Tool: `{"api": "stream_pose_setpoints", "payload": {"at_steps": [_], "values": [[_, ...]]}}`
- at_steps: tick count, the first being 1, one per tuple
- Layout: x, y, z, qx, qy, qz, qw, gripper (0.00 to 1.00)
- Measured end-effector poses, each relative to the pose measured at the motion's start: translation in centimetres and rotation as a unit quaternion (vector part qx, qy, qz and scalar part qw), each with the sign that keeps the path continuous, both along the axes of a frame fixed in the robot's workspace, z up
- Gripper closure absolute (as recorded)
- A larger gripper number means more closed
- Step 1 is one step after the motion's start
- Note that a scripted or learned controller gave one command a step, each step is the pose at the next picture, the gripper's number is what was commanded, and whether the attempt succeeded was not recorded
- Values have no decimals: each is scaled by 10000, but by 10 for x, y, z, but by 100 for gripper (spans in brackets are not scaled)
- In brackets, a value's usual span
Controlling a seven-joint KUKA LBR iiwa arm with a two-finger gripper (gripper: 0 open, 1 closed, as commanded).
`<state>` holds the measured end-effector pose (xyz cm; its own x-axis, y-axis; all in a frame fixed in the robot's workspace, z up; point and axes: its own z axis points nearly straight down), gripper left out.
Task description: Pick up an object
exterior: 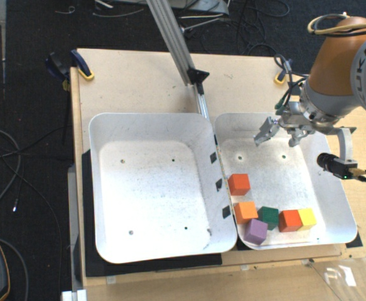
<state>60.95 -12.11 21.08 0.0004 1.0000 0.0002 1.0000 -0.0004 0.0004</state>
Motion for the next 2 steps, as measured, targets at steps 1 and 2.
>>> {"api": "stream_pose_setpoints", "payload": {"at_steps": [1,2], "values": [[-47,80,86,12,-34,57,10000,0],[-109,93,96,5,8,25,10000,0]]}}
